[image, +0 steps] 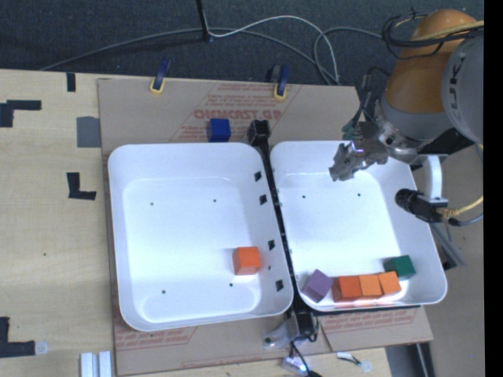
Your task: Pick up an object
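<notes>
An orange cube (247,260) sits in the left bin (134,210), near its front right corner. Along the front edge of the right bin (409,234) lie a purple block (317,285), a row of orange blocks (366,287) and a green block (402,267). A blue cube (219,129) rests outside the bins, on the cardboard behind the left bin. My gripper (344,168) hangs over the back of the right bin, well away from the blocks at the front. Nothing shows between its dark fingers.
Black clips run down the seam between the bins (271,210). Blue and yellow clamps (160,77) pin the cardboard sheet at the back. Cables (259,26) cross the dark floor behind the bench. A black and white fitting (420,203) juts over the right bin's right rim.
</notes>
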{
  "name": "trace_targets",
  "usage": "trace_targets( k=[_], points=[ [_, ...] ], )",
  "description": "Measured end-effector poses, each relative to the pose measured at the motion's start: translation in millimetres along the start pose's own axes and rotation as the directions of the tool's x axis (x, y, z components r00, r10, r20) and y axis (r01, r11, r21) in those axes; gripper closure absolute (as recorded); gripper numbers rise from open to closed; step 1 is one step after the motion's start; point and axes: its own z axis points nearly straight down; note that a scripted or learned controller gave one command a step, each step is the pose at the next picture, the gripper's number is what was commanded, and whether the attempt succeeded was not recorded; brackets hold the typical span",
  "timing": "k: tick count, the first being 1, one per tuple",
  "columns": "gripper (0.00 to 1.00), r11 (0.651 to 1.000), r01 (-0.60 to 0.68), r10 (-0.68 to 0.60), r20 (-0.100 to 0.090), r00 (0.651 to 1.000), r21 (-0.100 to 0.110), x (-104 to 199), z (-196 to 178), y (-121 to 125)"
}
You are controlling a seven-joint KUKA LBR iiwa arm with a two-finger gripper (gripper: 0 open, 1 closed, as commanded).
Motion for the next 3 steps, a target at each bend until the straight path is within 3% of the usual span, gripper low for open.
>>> trace_targets(
  k=[3],
  points=[
    [1.00, 1.000, 0.000, 0.000, 0.001, 1.000, 0.001, 165, 22, 37]
  ],
)
